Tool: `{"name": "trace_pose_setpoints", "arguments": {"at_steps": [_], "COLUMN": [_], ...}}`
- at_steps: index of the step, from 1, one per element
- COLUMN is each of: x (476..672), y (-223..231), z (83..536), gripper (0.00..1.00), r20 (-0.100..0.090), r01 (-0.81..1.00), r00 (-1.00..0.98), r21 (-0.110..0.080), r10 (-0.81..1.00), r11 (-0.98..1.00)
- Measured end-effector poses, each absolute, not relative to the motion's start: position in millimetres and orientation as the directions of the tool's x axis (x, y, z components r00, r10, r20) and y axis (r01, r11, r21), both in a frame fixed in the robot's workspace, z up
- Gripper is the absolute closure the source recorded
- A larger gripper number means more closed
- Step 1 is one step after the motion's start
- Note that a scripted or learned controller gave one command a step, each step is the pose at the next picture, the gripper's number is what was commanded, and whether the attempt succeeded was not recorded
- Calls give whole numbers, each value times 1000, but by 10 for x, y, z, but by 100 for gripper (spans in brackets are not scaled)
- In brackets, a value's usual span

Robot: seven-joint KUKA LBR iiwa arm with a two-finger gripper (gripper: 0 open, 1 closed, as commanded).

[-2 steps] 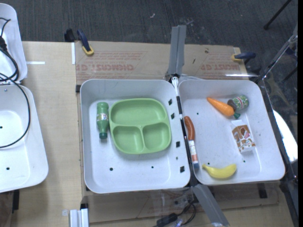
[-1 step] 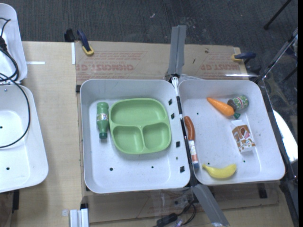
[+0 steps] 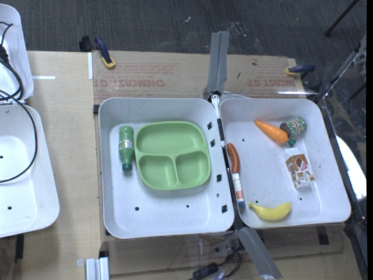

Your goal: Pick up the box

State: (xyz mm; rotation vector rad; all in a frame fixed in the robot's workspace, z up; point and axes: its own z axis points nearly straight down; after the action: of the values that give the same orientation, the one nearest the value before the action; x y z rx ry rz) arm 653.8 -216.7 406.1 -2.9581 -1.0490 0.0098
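Note:
The box (image 3: 299, 169) is a small white carton with brown and red print, lying flat in the right bin (image 3: 326, 214) near its right wall. Just above it lie a carrot (image 3: 271, 131) and a small green can (image 3: 294, 126) on its side.
A yellow banana (image 3: 271, 210) lies at the right bin's front, and a red-and-white marker (image 3: 235, 171) lies along its left wall. The left bin (image 3: 111, 214) holds a green divided plate (image 3: 173, 154) and a green bottle (image 3: 126, 147). White equipment with black cables stands at far left.

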Motion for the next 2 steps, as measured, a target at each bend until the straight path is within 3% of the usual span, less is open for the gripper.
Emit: {"name": "trace_pose_setpoints", "arguments": {"at_steps": [1,2], "x": [6457,6355], "y": [-1947,-2110], "z": [4403,4057], "gripper": [100,100], "r20": [-3,-5], "r01": [565,579], "r00": [825,816], "r21": [-2,-3], "r10": [565,579], "r11": [-825,-816]}}
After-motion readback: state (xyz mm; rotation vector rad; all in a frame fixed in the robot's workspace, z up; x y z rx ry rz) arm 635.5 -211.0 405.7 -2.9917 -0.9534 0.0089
